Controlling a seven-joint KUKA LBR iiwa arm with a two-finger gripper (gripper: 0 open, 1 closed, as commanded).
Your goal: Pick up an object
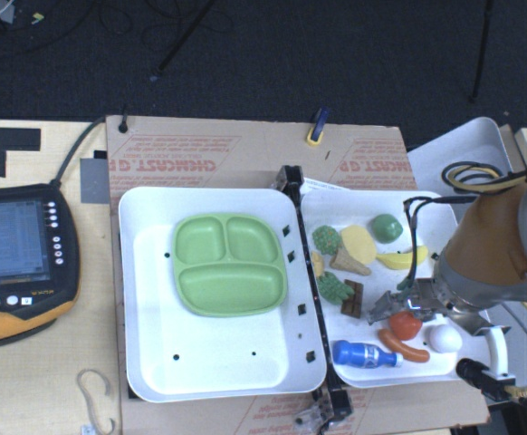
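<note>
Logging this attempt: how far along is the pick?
Done: the tool has reached the right white bin, low over the red round tomato. In hand: nothing visibly gripped. Left: grasp and lift; the tomato lies in the bin beside the white egg.

Single fixed camera, mounted above the worktop [46, 139], looking down at a slant. Wide enough to take in both bins: left bin [146, 333], right bin [354, 211]. Arm [485, 243] enters from frame right.
</note>
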